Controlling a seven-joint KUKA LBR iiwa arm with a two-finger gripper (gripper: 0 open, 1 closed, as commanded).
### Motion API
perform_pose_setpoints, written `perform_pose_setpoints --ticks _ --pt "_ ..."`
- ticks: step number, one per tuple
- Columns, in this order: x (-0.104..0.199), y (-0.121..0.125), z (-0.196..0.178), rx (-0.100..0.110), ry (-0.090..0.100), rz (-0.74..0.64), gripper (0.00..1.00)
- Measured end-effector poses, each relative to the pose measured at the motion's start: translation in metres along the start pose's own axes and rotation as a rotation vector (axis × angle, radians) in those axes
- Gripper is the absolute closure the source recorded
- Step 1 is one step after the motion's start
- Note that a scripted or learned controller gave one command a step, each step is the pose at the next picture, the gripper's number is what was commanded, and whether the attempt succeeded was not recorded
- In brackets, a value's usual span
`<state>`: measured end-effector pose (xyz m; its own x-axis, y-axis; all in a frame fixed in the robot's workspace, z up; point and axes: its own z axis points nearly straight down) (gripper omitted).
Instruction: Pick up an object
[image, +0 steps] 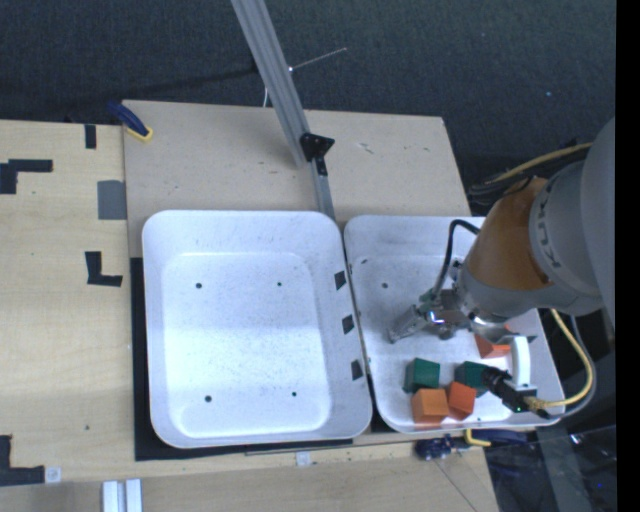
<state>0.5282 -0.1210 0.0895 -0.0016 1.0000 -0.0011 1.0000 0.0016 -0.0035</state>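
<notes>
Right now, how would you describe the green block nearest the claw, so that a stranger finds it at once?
Look at the right bin of the two white ones, toward its near edge, where small blocks cluster. The green block is the leftmost there, just below the claw. An orange block sits directly under it; it is dark green, and the other green piece lies further right.

The arm (540, 250) reaches leftward, its end effector (408, 328) angled low.

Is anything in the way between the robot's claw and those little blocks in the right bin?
Nothing visible. The gripper hangs over bare bin floor, and the green block lies just below it in the picture, with open floor between them.
</notes>
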Motion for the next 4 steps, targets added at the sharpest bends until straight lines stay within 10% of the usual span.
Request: perform_pose_setpoints --ticks 1,4 --pt "0.001 0.000 -0.011 0.001 0.003 -0.001 1.00" --pt "-0.021 0.009 -0.180 -0.008 -0.001 0.000 1.00"
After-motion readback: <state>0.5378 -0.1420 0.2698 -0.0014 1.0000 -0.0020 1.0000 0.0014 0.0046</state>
